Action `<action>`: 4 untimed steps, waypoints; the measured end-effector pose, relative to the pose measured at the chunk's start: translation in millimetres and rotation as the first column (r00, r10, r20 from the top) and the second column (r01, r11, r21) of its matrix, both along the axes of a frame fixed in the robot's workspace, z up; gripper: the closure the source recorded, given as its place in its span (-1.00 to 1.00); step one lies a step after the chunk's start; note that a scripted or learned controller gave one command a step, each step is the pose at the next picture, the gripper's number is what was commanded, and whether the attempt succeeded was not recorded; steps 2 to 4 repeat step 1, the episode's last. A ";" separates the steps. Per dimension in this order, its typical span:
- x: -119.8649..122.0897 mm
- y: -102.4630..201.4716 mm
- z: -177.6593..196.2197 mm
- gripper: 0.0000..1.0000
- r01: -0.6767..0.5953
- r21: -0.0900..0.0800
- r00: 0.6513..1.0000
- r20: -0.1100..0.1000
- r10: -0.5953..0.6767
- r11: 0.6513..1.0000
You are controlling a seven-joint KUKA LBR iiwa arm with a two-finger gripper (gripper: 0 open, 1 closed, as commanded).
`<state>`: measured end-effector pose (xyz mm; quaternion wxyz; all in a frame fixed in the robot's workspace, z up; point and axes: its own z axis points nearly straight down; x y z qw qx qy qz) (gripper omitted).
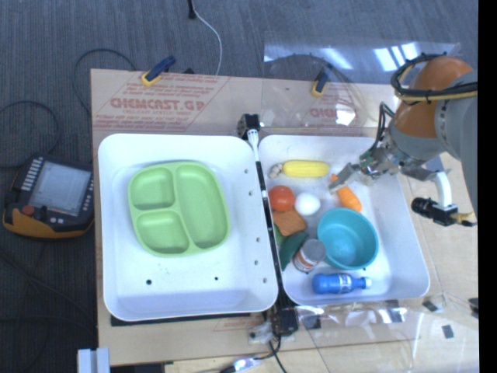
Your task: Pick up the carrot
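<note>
From where I stand, the grey arm with its orange band (pixel 435 92) reaches in from the right over the right-hand shallow white bin (pixel 411 247). Its tool (pixel 347 174) hangs low over the upper part of that bin, between the yellow corn cob (pixel 306 169) and the short orange carrot (pixel 349 199). The fingers look parted, with one tip carrying an orange pad; nothing sits between them that I can make out. The carrot lies on the bin floor just below the tool, close beside the upper rim of the round turquoise bowl (pixel 347 238), and I cannot tell whether the tool touches it.

Left of the carrot sit a small white ball (pixel 308 204) and a red tomato (pixel 282 199), side by side. Below the tomato lies a brown wedge-shaped piece (pixel 289 223), then a dark green piece (pixel 291 246) against the bin's left wall. A small grey-lidded can (pixel 310 254) stands beside the bowl, and a blue plastic bottle (pixel 338 284) lies on its side near the front edge.

The left-hand white bin (pixel 116 270) holds a light green divided plate (pixel 178 207). Both bins rest on the brown board-covered counter (pixel 155 103). A handheld orange and grey control pendant (pixel 50 195) lies on the dark carpet to the left.
</note>
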<state>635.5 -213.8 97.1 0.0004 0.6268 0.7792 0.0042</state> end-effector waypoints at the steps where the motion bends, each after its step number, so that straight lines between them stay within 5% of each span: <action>1: 0.6 -0.2 9.3 1.00 -0.002 -0.007 1.000 0.002 0.002 1.000; 4: 0.6 -0.2 9.3 1.00 -0.002 -0.007 1.000 0.002 0.002 1.000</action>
